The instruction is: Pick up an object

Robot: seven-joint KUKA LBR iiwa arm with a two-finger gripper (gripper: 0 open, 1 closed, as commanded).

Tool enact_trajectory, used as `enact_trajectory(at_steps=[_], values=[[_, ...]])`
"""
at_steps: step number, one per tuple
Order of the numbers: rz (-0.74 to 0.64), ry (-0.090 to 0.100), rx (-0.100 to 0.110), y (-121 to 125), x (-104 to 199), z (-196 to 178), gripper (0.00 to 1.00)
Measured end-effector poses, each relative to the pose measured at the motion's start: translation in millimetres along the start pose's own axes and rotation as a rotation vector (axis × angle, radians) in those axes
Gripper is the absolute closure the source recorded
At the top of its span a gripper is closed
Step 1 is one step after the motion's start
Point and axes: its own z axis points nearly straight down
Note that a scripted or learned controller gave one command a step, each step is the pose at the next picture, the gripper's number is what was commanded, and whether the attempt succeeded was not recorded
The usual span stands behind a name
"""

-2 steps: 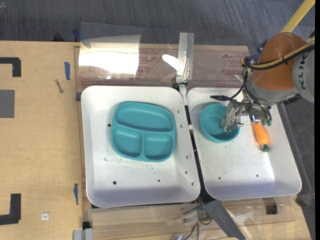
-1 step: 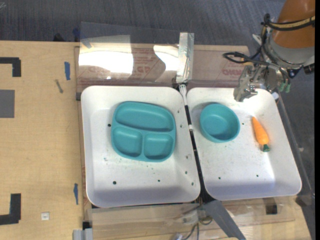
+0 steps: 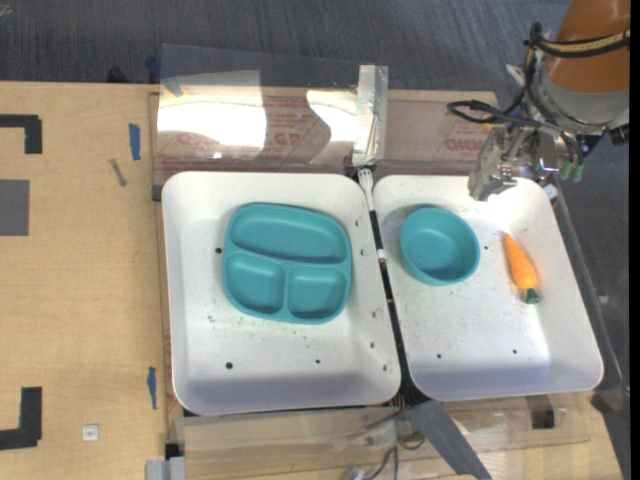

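Progress on the pick looks to be at its very start, judged from how things lie. Nearest the arm, a small orange plastic carrot with a green tip [image 3: 521, 265] lies flat on the floor of the right white bin [image 3: 470, 353], toward the right of the frame, untouched and well clear of anything gripping it. Just to its left, in the same bin, a round teal plastic bowl [image 3: 439, 244] sits upright, apart from the carrot. Left of that, across the divide, a teal three-compartment plastic tray [image 3: 286, 260] rests in the middle of the left white bin [image 3: 200, 348].

Nothing has been lifted; every candidate object rests in its bin, so approach, closing and raising all remain to be done.

At the upper right of the frame the two-finger gripper [image 3: 497, 175] hangs over the back corner of the right bin, above and behind the bowl and carrot, below the grey arm with its orange band [image 3: 595, 13]. Its metal fingers are a blur of small parts against the bin wall, and I cannot tell whether they stand apart or together. No object shows between them, and they appear to touch nothing.

The wooden bench [image 3: 70, 298] stretches to the left of the frame.
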Motion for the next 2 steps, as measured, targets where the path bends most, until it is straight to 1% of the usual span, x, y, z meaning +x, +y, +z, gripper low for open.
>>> enact_trajectory(at_steps=[1, 2], values=[[0.047, 0.015, -0.003, 59, 21, -15, 1.00], [0.047, 0.005, -0.002, 58, 19, -27, 1.00]])
